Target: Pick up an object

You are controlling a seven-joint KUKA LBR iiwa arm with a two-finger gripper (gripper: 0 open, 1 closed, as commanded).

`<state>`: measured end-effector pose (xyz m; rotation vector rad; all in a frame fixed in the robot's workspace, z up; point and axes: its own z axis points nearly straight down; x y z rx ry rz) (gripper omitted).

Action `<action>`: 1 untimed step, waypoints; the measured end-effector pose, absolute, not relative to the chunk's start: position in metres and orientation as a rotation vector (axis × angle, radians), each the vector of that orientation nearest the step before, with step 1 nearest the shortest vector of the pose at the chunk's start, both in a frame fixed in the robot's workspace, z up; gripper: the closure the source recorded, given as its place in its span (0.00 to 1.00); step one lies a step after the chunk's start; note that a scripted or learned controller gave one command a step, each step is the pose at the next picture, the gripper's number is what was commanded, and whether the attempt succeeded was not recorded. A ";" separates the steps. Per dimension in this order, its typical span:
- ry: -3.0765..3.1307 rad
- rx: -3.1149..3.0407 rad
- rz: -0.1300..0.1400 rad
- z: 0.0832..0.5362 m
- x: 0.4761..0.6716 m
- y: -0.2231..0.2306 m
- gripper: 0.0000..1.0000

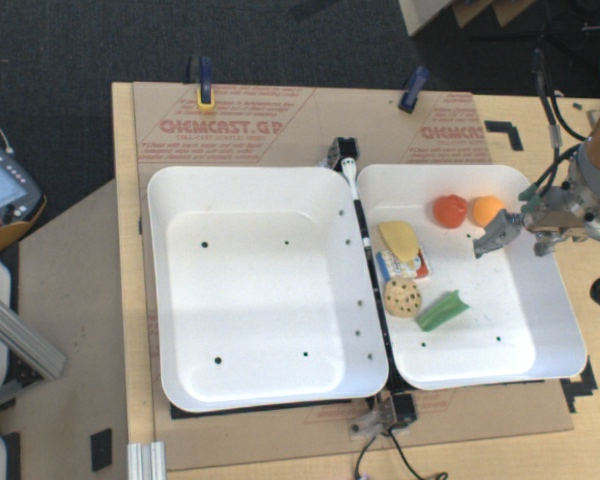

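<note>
End effector (520,233) hangs low over the right bin (540,353), fingers spread, gripping nothing; orange ball (488,209) just beside it, red ball (450,210) beyond.

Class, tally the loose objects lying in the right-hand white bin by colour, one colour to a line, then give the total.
Red: 1, a ball
Orange: 1, a ball
Yellow: 1, a wedge-shaped piece
Tan with dark spots: 1, a round piece
Green: 1, a long piece
Blue, red and white: 1, a flat packet
Total: 6

open jaws (520,238) hover empty beside orange ball (488,210) in right bin (550,338).
</note>
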<state>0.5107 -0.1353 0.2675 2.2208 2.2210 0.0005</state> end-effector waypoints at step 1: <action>2.209 2.208 0.014 0.407 0.528 -0.157 0.00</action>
